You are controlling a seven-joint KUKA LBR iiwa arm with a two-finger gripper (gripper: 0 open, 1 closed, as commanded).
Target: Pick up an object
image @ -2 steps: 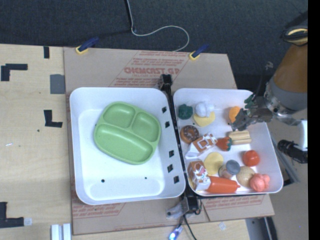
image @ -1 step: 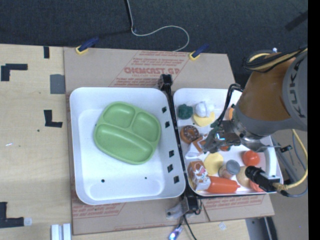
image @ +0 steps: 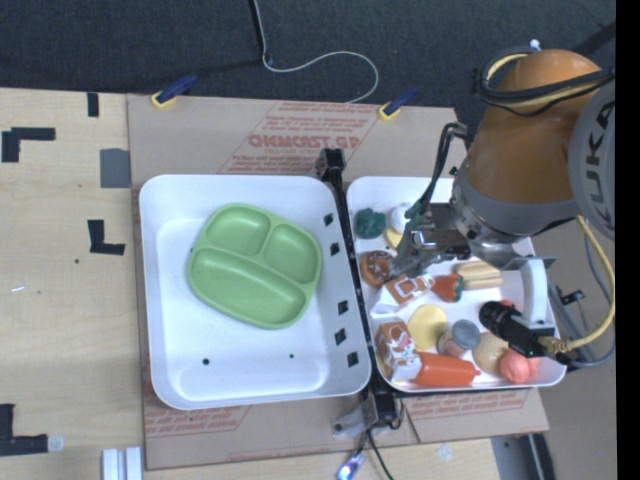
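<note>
The right bin point(image: 540, 380) holds a heap of toy food. My gripper point(image: 420, 252) hangs low over its upper middle, close above an orange-and-white piece point(image: 408, 289) and beside a brown round piece point(image: 377, 266). A red-orange piece point(image: 447, 287) and a beige stick point(image: 478, 273) lie just right of the gripper. Toward the front lie a yellow piece point(image: 428, 322), a grey-blue piece point(image: 465, 334), an orange carrot point(image: 443, 370), a tan lump point(image: 490, 349) and a pink ball point(image: 515, 367). A teal piece point(image: 370, 222) sits at the back left corner. I see nothing held.
The left bin point(image: 165, 368) holds a green divided plate point(image: 256, 264), tilted toward its back. A black divider rail point(image: 343, 268) runs between the two bins. The arm's bulky orange and grey body point(image: 530, 138) covers the right bin's back right part.
</note>
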